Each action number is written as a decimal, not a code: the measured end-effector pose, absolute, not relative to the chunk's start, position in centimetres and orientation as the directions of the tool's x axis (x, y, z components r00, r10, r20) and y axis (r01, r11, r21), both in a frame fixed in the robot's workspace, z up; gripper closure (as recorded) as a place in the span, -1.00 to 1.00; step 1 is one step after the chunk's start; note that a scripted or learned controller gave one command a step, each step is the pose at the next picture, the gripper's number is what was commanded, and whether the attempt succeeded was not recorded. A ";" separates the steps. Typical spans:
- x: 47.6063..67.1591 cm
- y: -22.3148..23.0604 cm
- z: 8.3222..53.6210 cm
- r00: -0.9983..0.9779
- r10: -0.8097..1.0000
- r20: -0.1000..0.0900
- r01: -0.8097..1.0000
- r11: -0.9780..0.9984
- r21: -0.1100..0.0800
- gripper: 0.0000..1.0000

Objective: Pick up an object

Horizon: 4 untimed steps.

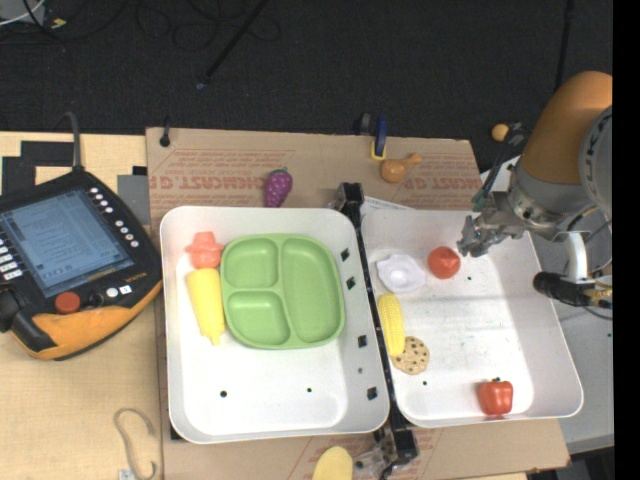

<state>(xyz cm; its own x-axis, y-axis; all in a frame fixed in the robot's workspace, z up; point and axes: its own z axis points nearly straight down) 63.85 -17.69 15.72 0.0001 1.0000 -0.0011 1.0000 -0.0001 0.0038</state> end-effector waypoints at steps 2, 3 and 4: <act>62.9 -17.9 22.9 0.002 1.000 0.000 1.000 -0.002 0.002 1.00; 60.1 -12.8 22.2 -0.001 1.000 0.003 1.000 0.001 -0.005 1.00; 56.4 -8.1 23.3 -0.002 1.000 0.003 1.000 0.002 -0.004 1.00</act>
<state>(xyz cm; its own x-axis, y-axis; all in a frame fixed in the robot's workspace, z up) 56.39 -8.14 23.34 -0.0023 1.0000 0.0034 1.0000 0.0023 -0.0042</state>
